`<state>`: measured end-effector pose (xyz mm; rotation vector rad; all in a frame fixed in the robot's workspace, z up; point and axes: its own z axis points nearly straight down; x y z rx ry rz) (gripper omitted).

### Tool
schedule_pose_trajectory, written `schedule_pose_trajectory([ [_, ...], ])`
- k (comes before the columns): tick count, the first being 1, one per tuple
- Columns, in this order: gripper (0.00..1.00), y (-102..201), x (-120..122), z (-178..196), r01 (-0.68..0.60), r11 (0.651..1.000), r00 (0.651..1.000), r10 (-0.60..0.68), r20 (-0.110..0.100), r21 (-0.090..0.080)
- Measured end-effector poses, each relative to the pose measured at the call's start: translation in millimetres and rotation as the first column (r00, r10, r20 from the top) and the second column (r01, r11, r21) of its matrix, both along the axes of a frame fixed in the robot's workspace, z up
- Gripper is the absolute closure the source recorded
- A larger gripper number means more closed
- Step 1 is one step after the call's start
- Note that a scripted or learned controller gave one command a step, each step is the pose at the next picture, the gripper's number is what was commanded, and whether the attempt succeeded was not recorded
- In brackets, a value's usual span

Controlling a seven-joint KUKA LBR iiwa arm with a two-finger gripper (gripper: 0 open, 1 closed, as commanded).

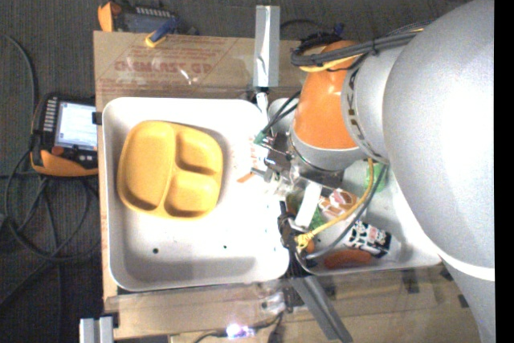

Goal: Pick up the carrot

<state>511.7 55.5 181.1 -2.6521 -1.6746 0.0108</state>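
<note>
The carrot [243, 175], a small orange sliver, lies at the left bin's right edge, largely hidden.

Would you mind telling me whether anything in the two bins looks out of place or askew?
Nothing looks spilled or damaged. The yellow divided plate lies slightly askew in the left bin. The right bin's items sit crowded beneath the arm, so their state is hard to judge.

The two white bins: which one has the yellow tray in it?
The left bin holds the yellow divided tray. The right bin sits mostly under the arm and holds small mixed items instead.
</note>
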Motion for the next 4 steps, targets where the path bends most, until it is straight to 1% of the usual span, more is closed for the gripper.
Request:
schedule_pose_trajectory([
  [1,0.00,-0.1,0.0,0.0,0.000,1.000,1.000,0.000,0.000,0.000],
  [2,1.00,1.0,-0.4,6.5,-0.002,1.000,1.000,0.002,-0.006,0.001],
  [3,1.00,59.4,-29.5,4.9,0.264,0.964,0.964,-0.264,0.000,-0.003],
  [4,1.00,99.4,-30.2,-14.6,0.546,0.838,0.838,-0.546,0.003,-0.009],
])
